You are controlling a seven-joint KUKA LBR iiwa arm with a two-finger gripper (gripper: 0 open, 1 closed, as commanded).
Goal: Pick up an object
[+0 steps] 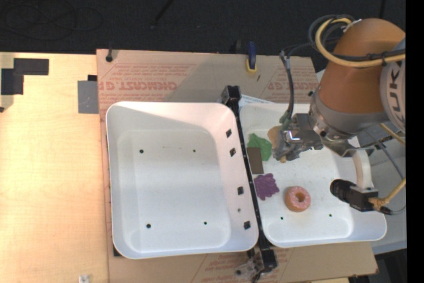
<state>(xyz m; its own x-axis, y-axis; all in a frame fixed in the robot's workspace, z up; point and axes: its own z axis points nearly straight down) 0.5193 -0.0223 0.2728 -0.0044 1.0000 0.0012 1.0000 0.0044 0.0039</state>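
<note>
- The grey arm with its orange band (pixel 361 69) comes in from the right and covers the far right corner of the right-hand shallow white plastic bin (pixel 331 225); the arm's outer side is cut off by the picture's edge.
- The metal two-finger gripper (pixel 286 148) hangs low over the right bin's far-left part; it is small and cluttered with cables, so its state cannot be told, and no object can be seen held in it.
- A tan rounded piece (pixel 277 134) sits just behind the gripper and is mostly hidden by it, so its shape is unclear.
- A green crumpled object (pixel 260 146) lies just left of the gripper, near the divider between the bins.
- A small dark flat rectangle (pixel 254 160) lies against the green object's near side; what it is made of is hard to make out.
- One purple lumpy object (pixel 265 185) lies nearer the camera, beside the divider.
- One pink ring-shaped doughnut toy (pixel 297 199) lies just right of the purple object.
- That makes five loose things, all in the right bin.
- Two bins are counted; the left-hand shallow white plastic bin (pixel 172 136) shows four small dark dots on its floor.
</note>
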